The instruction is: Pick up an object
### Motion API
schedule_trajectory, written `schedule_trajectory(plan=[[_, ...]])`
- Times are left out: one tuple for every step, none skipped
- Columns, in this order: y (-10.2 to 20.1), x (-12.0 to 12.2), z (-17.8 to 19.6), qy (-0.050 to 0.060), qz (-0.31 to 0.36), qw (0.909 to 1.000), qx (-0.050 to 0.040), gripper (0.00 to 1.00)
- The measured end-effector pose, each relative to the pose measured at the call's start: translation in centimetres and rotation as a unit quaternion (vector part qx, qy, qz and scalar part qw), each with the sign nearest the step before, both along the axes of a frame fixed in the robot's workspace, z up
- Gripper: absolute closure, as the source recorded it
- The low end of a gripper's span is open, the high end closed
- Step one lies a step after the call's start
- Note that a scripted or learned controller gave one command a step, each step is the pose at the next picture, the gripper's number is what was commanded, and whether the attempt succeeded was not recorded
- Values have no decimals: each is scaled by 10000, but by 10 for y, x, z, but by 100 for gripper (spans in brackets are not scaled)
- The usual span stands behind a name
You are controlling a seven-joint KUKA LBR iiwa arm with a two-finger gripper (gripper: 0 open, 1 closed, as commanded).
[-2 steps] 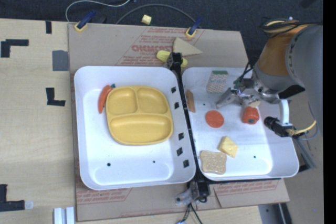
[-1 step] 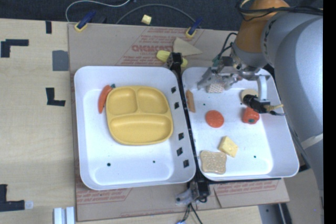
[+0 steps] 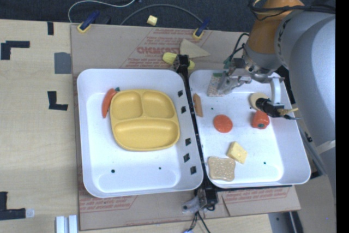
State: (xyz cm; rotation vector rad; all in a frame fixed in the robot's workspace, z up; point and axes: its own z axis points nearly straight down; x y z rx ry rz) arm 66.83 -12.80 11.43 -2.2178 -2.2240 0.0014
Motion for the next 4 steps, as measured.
schedule_trajectory(plan=[[0, 0, -1, 4, -1, 10000, -6, 0], [11, -86, -29, -18, -16, 10000, -10, 0], [10, -82, -17, -35, -14, 10000, -14, 100], [68, -84, 76, -36, 19, 10000, 6, 100]])
